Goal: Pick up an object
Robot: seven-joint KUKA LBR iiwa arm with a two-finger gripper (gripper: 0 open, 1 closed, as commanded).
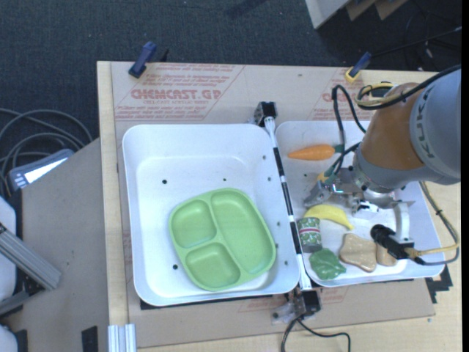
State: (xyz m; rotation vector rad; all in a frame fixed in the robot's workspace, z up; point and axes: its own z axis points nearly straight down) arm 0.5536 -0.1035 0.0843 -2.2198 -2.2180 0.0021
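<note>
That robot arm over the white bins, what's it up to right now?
The arm's hand is reaching down into the right bin, just above a banana. A carrot, small can, green toy and toast piece also lie there. The left bin holds a green divided plate. Nothing looks lifted yet.

A single fixed camera looks down at a slant from above the counter (183, 86), far enough back to take in both white bins: the left bin (146, 152) fills the frame's centre, the right bin (300, 134) sits centre-right. Dark floor crosses the top, cables lie at the left edge, and the arm (410, 134) enters from the right.
</note>
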